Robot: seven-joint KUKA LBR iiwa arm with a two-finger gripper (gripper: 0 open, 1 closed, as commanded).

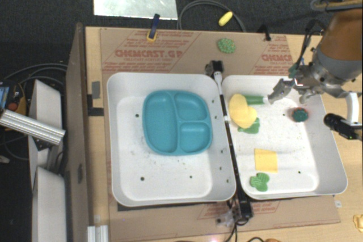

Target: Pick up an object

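Two bins: shallow white trays, side by side.
Left bin [130, 178]: holds a smooth blue compartment plate [177, 122].
Right bin [317, 167]: rounded yellow object [243, 112] at 10 o'clock; flat yellow block [266, 160] and green piece [260, 181] toward 6; dark round object [299, 115] at 2.
Gripper [295, 90]: fingers spread, gripping nothing, over the 1 o'clock edge.

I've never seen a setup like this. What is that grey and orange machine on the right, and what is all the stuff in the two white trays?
It is a robot arm, filmed by one camera looking down from above. Its gripper hangs over the right shallow white bin, meant to pick something up; nothing shows between its fingers. That bin holds a yellow rounded toy, a yellow square block, a small green leafy piece and a small dark teal ball. The left white bin holds a blue divided plastic plate.
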